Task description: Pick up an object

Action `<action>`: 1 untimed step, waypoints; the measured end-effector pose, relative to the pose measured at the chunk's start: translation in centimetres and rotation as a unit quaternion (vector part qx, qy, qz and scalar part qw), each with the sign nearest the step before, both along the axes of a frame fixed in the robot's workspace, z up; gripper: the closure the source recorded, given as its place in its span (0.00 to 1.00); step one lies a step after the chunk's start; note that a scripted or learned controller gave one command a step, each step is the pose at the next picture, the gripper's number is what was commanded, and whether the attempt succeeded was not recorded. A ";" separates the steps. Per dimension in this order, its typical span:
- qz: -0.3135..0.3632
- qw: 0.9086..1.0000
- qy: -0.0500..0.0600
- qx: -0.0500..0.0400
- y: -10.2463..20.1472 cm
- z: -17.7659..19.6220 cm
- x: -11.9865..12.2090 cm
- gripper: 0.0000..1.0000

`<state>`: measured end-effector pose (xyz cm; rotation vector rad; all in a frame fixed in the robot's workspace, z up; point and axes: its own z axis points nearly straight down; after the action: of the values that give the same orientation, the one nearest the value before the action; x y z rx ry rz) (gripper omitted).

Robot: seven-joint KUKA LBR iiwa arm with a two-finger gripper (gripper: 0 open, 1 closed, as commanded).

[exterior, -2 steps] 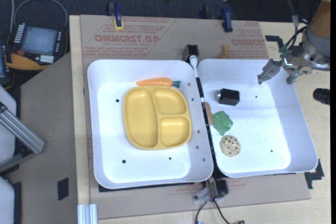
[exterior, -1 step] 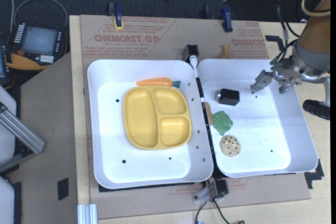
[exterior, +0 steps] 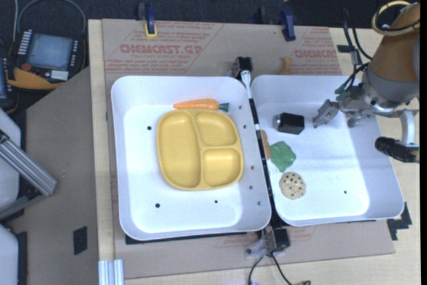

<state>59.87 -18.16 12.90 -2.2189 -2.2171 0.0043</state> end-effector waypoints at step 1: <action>0.000 1.000 -0.004 -0.001 0.0 1.4 0.2 1.00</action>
<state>60.03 -18.18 14.30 -2.2233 -2.2228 -0.0007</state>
